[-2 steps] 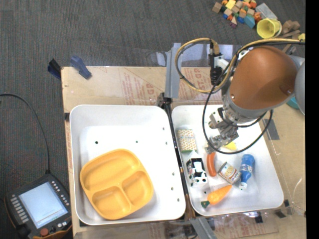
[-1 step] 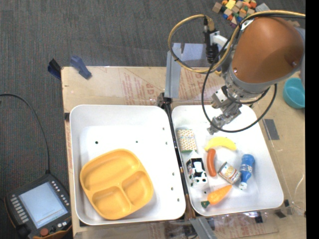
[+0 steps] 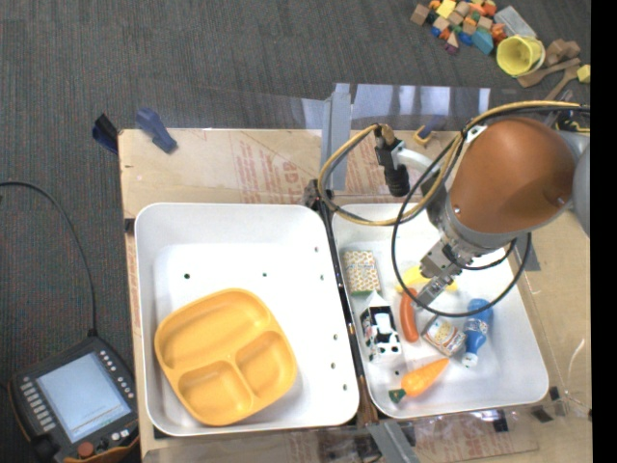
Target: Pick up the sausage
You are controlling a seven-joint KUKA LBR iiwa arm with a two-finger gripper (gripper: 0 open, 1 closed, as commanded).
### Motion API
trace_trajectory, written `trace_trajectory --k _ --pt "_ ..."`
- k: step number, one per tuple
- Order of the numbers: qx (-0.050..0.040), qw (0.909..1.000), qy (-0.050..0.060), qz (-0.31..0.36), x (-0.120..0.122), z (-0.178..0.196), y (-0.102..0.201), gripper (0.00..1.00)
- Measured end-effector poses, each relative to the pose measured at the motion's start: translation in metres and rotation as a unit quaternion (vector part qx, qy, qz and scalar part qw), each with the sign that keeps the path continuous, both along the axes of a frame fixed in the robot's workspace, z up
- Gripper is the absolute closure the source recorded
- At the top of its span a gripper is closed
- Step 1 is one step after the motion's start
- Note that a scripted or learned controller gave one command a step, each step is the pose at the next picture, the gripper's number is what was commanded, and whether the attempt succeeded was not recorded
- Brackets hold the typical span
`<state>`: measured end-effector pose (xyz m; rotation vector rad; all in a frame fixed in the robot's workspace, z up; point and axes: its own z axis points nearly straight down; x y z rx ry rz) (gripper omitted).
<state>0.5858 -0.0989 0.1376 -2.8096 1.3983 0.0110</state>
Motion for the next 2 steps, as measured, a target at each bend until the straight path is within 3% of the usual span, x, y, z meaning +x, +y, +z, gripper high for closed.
trace_trajectory --k 1,2 --pt "0.0003 0.9998 -0.004 -0.022 0.012 0.087 -0.06 1.0" --pt "0.0012 0.9967 -0.001 0.081 0.036 0.053 -0.003 1.0"
